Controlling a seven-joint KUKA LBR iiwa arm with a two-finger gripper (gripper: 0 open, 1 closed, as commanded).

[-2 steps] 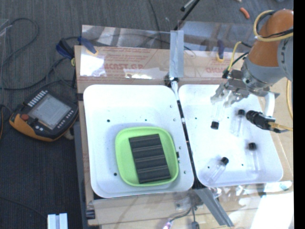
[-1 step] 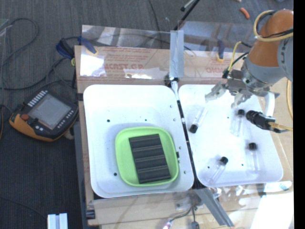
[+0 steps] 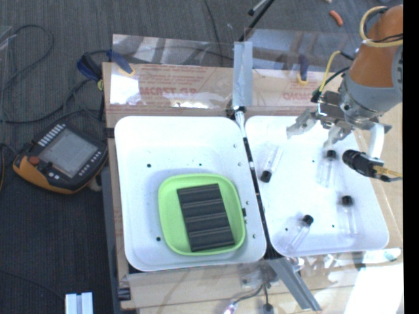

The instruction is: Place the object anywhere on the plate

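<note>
A green plate [image 3: 169,198] lies in the left bin [image 3: 137,149], towards its front. On the plate rests a dark grey ribbed block [image 3: 205,217], flat and covering most of the plate's middle. My gripper [image 3: 317,131] hangs over the back of the right bin [image 3: 288,195], well away from the plate. Its pale fingers [image 3: 296,127] are spread open with nothing between them.
Several clear vials with black caps lie scattered in the right bin: one near the divider [image 3: 269,162], one under the gripper [image 3: 325,169], one at the front [image 3: 299,231]. A teach pendant [image 3: 62,157] lies on the floor to the left.
</note>
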